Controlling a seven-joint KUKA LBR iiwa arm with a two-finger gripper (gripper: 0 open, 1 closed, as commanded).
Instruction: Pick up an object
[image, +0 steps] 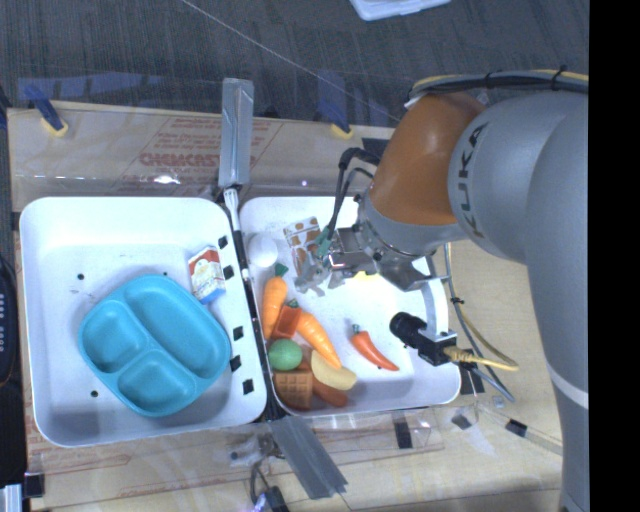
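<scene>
- The grey arm (520, 190) with its orange band comes in from the right and covers the upper right part of the right bin (420, 395); its outer side is cut off by the frame.
- The left bin (60, 240) holds a blue divided tray (152, 343), and a small carton (205, 273) leans at the wall next to the divider.
- The gripper (312, 265) is low over the upper part of the right bin, just beside a small printed packet (300, 237). The metal parts there are blurred, so I cannot tell if it is released or clenched, and no object is clearly seen in it.
- A white egg-like ball (262, 250) lies at the left wall of the right bin.
- Two carrots (273, 302) lie below the gripper, one along the wall and one slanted toward the middle.
- A red-orange pepper (372, 348) lies apart, near the middle.
- In the lower left corner a green round fruit (285, 354), a waffle-like piece (293, 385) and a yellow slice (333, 374) are crowded together, partly hiding each other.
</scene>
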